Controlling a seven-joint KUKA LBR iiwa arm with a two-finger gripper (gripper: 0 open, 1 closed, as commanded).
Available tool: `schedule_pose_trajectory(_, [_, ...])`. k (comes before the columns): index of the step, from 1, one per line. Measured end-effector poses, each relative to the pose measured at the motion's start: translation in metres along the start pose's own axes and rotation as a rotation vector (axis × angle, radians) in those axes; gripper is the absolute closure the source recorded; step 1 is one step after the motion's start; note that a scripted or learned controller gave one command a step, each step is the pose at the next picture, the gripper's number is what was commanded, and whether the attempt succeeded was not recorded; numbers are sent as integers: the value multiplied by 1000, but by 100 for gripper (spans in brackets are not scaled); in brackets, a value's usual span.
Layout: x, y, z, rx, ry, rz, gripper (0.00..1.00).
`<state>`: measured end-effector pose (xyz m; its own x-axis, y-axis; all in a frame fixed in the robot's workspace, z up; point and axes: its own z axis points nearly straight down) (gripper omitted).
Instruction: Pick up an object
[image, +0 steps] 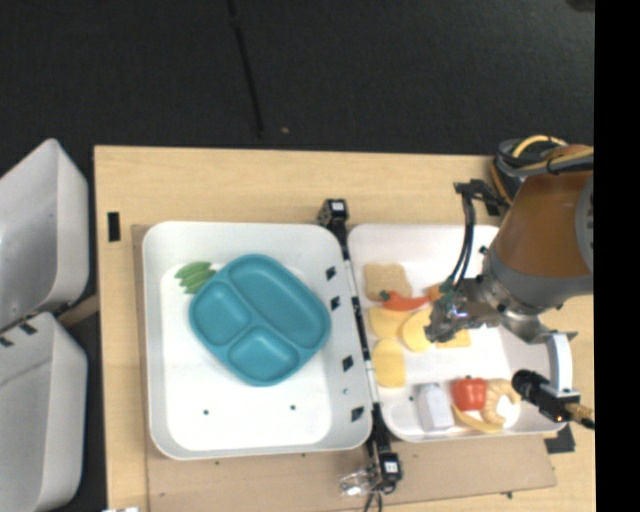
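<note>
A blue plate (260, 318) sits in the left bin (160, 400). In the right bin (400, 240), yellow food pieces (392, 335) lie just left of the tool (445, 322); its opening cannot be told.

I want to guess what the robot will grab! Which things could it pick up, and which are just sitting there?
For the job:
end effector, over the right bin
yellow pieces
tan piece
orange-red strip
red piece
grey block

Just lying about:
blue divided plate in the left bin
green thing beside it
</note>
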<state>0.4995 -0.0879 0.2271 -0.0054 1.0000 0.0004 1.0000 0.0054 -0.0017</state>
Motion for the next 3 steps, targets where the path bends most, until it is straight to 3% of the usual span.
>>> schedule_pose_trajectory(1, [25, -4, -24, -3, 0, 0, 100])
schedule_pose_trajectory(3, [20, -4, -1, 2, -2, 6, 100])
